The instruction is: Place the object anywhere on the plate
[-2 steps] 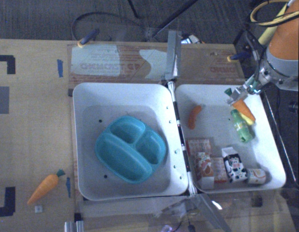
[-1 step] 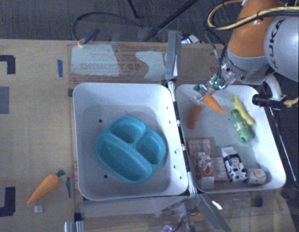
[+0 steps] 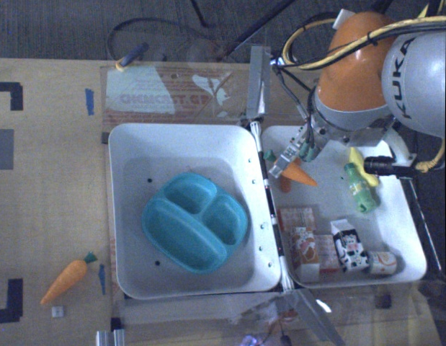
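Observation:
A blue divided plate [image 3: 194,222] lies in the left white bin [image 3: 129,150], a little below its middle. In the right bin [image 3: 403,222], close to the wall between the bins, an orange carrot-shaped toy [image 3: 302,174] lies at the tip of my gripper [image 3: 286,162]. The gripper comes down from the orange-banded wrist [image 3: 352,63] and touches or overlaps the toy's left end. A darker orange bit [image 3: 285,185] shows just below it. The wrist hides the bin's upper part.
The right bin also holds a green bottle [image 3: 361,193] beside a yellow piece [image 3: 357,161], brown snack boxes [image 3: 308,244], a black-and-white carton [image 3: 349,245] and a small pale item [image 3: 382,262]. Another toy carrot [image 3: 64,281] lies on the bench at lower left.

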`<state>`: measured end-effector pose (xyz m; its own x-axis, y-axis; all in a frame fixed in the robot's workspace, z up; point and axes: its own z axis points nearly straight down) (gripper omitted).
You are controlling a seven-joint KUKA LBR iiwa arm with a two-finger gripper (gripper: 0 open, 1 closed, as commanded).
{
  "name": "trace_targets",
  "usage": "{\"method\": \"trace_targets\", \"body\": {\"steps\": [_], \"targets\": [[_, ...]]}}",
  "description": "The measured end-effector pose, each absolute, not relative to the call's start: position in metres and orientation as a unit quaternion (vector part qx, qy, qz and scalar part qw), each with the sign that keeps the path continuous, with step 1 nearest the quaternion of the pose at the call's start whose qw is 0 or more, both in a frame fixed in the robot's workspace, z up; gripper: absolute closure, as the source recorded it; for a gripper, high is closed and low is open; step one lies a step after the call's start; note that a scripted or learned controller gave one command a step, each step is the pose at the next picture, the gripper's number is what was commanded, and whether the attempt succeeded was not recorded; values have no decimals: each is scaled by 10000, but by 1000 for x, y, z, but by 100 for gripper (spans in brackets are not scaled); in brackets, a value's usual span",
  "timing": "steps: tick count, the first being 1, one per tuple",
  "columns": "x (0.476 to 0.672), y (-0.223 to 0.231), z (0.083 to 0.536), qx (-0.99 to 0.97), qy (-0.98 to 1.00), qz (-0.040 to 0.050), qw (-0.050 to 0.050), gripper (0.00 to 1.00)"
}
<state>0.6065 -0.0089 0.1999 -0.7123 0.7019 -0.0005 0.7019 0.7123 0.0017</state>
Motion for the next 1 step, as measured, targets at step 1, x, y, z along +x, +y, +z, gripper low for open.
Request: {"method": "trace_targets", "body": {"steps": [1], "targets": [[558, 60, 197, 3743, 9273, 6, 2, 100]]}}
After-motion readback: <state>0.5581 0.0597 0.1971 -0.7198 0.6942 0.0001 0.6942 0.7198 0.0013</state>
